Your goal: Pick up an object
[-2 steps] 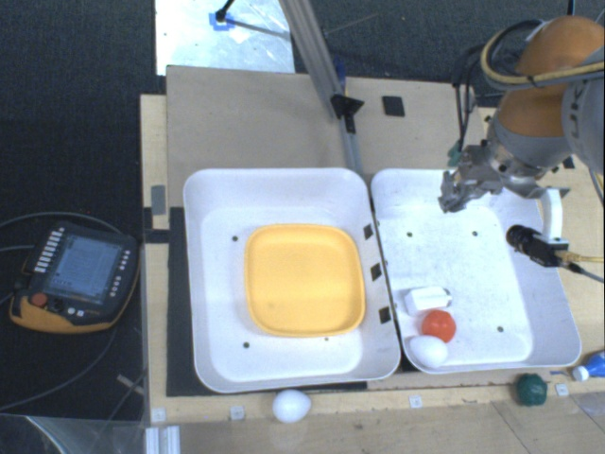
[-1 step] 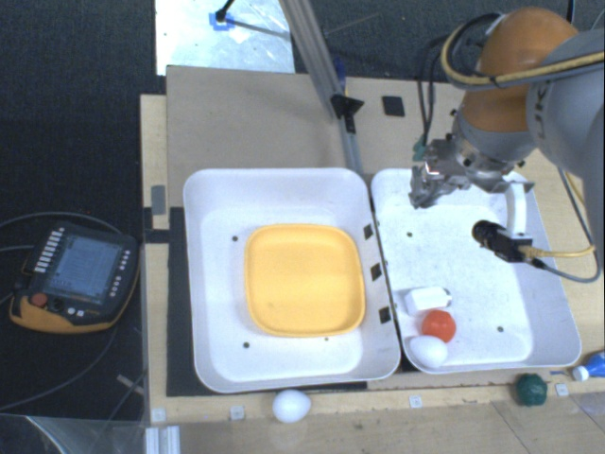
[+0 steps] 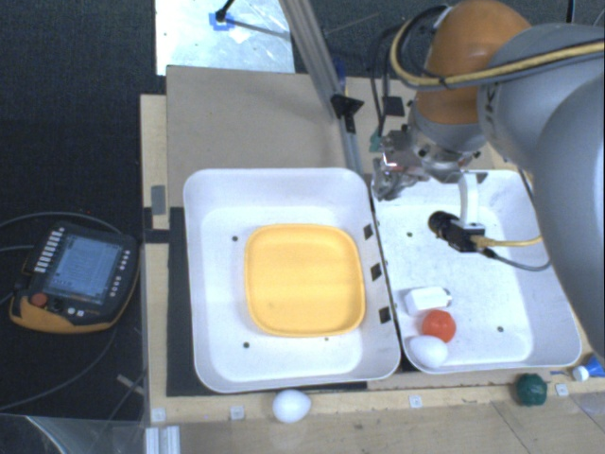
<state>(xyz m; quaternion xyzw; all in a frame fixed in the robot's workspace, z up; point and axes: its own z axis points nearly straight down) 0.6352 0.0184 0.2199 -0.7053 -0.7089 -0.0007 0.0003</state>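
Observation:
In the right bin, three small things lie together near the front left corner: a white block, an orange ball and a white egg-shaped piece. My gripper hangs over the back left corner of this bin, close to the wall between the two bins. It is well behind those three things and touches none of them. Nothing is visibly held in it. A black fitting with a yellow cable hangs just below the wrist.
The left bin holds a square yellow plate. On the bench in front of the bins lie a white egg and a green ball. A teach pendant lies on the floor at the left.

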